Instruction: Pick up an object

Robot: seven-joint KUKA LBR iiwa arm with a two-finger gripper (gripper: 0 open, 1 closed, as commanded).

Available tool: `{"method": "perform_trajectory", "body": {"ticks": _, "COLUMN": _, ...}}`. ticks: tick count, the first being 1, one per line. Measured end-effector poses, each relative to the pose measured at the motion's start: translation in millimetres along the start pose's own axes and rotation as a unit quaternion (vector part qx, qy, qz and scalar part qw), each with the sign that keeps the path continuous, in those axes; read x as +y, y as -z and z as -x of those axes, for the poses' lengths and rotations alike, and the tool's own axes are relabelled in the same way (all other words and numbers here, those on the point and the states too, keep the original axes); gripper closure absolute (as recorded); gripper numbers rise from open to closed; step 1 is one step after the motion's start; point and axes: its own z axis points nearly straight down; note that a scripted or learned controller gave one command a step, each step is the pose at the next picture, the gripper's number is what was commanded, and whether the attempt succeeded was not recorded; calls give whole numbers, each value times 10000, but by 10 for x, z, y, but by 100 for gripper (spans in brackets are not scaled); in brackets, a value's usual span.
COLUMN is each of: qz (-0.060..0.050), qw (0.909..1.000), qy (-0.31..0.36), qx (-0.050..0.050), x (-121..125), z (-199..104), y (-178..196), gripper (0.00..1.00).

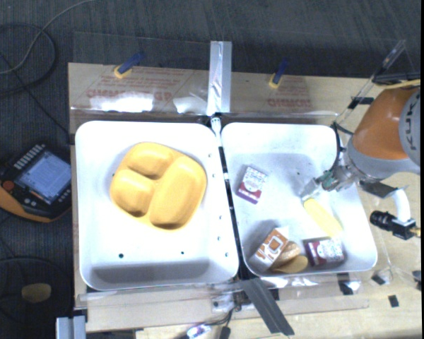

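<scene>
Yellow bar (323,217) lies flat on the floor of the right bin (283,141), directly under and a little in front of the pincer (318,187), with its near end almost touching the tips. It seems to be the thing to take. I judge it light and stiff, perhaps wrapped and a little slippery, so a hold across its narrow width, near the middle, looks safest. How far the pincer is spread I cannot tell, because it is small and blurred against the white bin; nothing is seen inside it.

Further from the pincer, toward the bin's front wall, a dark red packet (325,251) lies beside a brown box (272,247) and a small bun (292,264). To the far side stands a small purple-and-white carton (252,184). Well apart, in the left bin (99,260), rests a big yellow foam shape (157,184).
</scene>
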Motion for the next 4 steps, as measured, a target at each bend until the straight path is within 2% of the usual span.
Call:
{"method": "perform_trajectory", "body": {"ticks": 1, "qz": -81, "qw": 9940, "qy": 1087, "qx": 39, "x": 422, "z": -148, "y": 435, "gripper": 100}}
{"method": "perform_trajectory", "body": {"ticks": 2, "qz": -81, "qw": 9940, "qy": 1088, "qx": 42, "x": 422, "z": -149, "y": 434, "gripper": 0}}
{"method": "perform_trajectory", "body": {"ticks": 3, "qz": -23, "qw": 9824, "qy": 1870, "qx": 7, "x": 12, "z": -219, "y": -95, "gripper": 0}}
{"method": "perform_trajectory", "body": {"ticks": 4, "qz": 4, "qw": 9823, "qy": 1872, "qx": 6, "x": 41, "z": -227, "y": 6, "gripper": 100}}
